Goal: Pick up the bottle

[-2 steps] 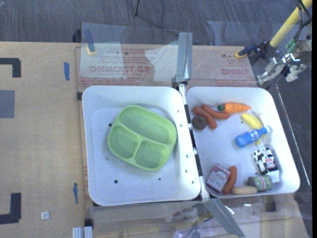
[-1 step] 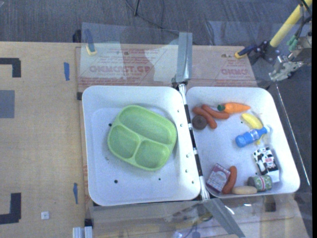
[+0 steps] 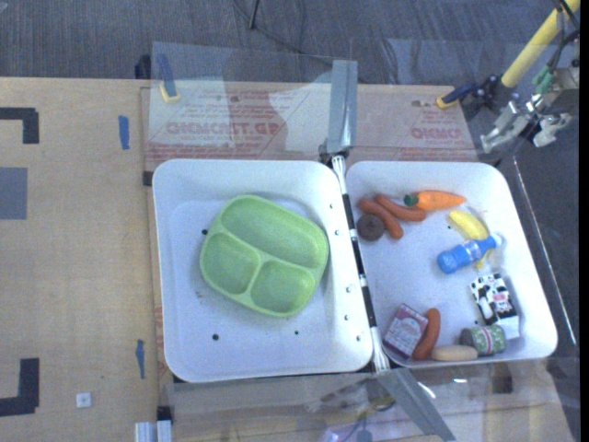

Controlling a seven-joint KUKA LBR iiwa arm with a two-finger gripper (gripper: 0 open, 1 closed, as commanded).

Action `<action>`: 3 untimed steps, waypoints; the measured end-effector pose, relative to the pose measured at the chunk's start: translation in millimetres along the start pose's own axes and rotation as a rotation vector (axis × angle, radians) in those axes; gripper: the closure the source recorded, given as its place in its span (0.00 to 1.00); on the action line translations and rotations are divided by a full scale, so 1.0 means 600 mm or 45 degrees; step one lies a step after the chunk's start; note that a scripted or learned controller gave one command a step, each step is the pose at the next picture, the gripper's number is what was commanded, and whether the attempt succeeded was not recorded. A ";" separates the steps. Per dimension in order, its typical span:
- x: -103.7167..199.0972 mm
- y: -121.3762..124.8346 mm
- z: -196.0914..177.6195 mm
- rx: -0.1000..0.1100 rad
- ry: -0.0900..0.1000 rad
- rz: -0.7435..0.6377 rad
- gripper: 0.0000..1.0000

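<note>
The bottle [image 3: 469,251] is blue with a pale cap end and lies on its side in the right bin [image 3: 529,247], towards that bin's right wall. Its cap end points up and to the right. A yellow banana-like piece [image 3: 467,222] lies just above it, and a black-and-white carton [image 3: 494,299] sits just below it. Nothing touches the bottle from above.
Also in the right bin are a carrot [image 3: 433,200], two sausages [image 3: 386,215], a brown ball [image 3: 371,227], a red packet [image 3: 405,330], another sausage [image 3: 428,331] and a green can [image 3: 486,340]. The left bin [image 3: 175,320] holds a green divided plate [image 3: 265,256]. A yellow rod with clamps [image 3: 520,109] stands at top right.
</note>
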State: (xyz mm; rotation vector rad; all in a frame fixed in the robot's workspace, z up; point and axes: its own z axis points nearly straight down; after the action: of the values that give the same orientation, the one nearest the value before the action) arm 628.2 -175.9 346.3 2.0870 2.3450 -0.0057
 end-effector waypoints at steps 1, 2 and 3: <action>0.073 0.014 -0.094 -0.003 0.002 -0.184 0.00; 0.017 -0.038 0.111 -0.001 0.005 -0.249 0.00; 0.009 -0.094 0.295 0.000 0.007 -0.333 0.00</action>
State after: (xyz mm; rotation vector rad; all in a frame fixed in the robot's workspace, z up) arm 571.5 -177.7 169.4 1.7663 2.6005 -0.0003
